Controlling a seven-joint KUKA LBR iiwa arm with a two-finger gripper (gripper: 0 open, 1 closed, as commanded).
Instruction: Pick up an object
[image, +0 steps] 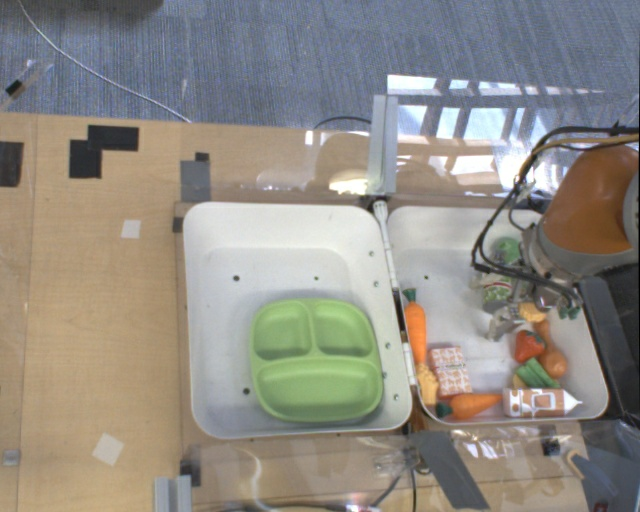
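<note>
Toys (470, 372) clutter right bin (440, 250) — wooden bench (90, 300), blue carpet (250, 50) behind; gripper (520, 312) state unclear.

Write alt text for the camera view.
A grey and orange robot arm reaches into the right bin, its pincer low over toy food, including two carrots. The left bin holds a green divided plate.
</note>
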